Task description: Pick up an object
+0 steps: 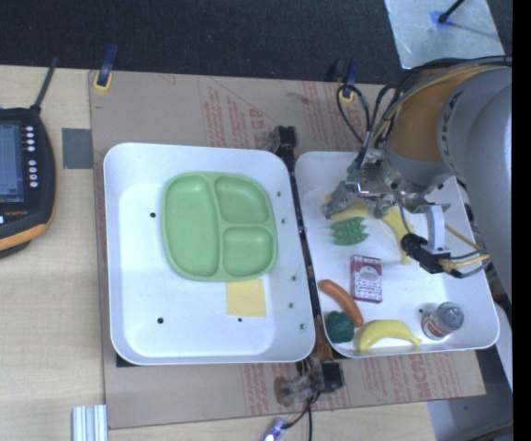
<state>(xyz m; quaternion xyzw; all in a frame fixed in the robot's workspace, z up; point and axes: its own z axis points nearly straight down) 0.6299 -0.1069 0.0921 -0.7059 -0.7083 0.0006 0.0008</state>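
My gripper [348, 202] hangs low over the back part of the right bin [472, 333], just above a green leafy toy [348, 231] and a yellow piece [344, 215] that peeks out under it. Toward the front of that bin lie a red card box [367, 277], an orange-red sausage [341, 299], a dark green vegetable [340, 325], a yellow banana [385, 336] and a small can [443, 320]. A second yellow piece [395, 228] lies beside the wrist. The arm hides part of the bin's back right.
The left bin [128, 329] holds a green divided plate [219, 225] and a yellow cheese slice [246, 298]. A control pendant [4, 186] lies on the bench at far left. Cables [431, 251] hang off the wrist over the right bin.
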